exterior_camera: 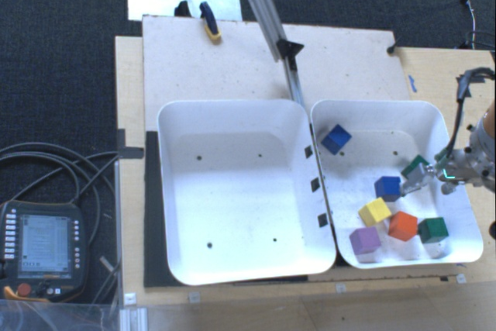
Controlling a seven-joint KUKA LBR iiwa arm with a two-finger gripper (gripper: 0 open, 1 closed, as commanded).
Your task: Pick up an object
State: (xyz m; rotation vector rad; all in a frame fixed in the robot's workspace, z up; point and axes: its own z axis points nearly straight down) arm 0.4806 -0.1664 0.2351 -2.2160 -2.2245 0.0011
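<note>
The right bin (434,120) holds several small blocks. A blue block (336,139) lies near its far left corner. Toward the near side sit a second blue block (387,187), a yellow block (375,211), an orange block (402,225), a green block (433,229) and a purple block (365,241). My gripper (415,177) reaches in from the right, low over the bin's right half. Its tip is beside the second blue block and right against a dark green block (415,164). The view is too small to tell whether that dark green block is held.
The left bin (232,190) stands beside the right one, with their rims meeting in the middle. A slanted metal pole (263,4) crosses the far side of the bench. A teach pendant (43,248) and its cables lie on the floor at the left.
</note>
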